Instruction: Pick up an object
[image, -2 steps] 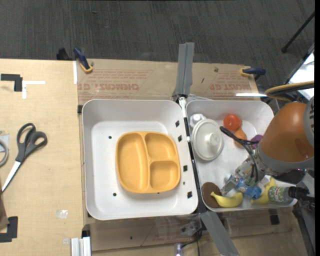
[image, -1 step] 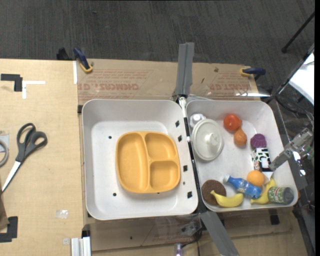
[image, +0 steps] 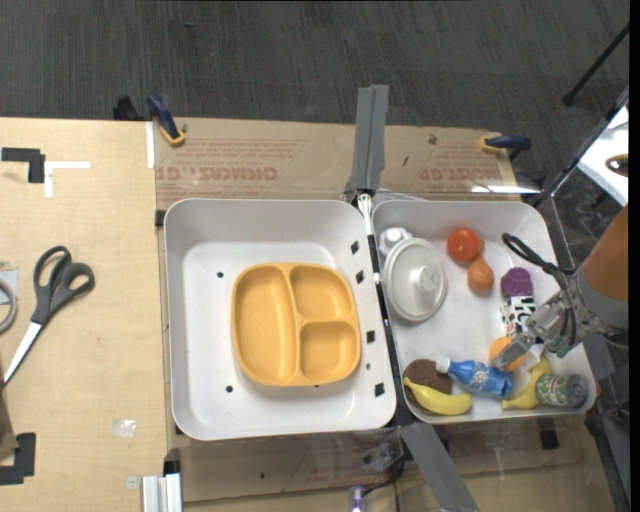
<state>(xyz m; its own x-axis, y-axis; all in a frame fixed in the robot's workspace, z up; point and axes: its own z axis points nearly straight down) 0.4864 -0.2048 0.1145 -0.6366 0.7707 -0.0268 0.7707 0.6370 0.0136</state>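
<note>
Robot gripper (image: 527, 345) low over the right bin (image: 440, 215), fingers a little apart at an orange toy piece (image: 501, 349) near the bin's right wall; can't tell if it's truly pinched. Piece looks light, stiff plastic, prob. slick; best taken across its narrow sides. Nearby: 2 bananas (image: 437, 399), 1 blue bottle (image: 478, 376), 1 white lidded pot (image: 415, 280), 1 tomato (image: 464, 245). Left bin (image: 190, 300): 1 yellow divided plate (image: 296, 323). Bench: 1 pr scissors (image: 48, 290).
</note>
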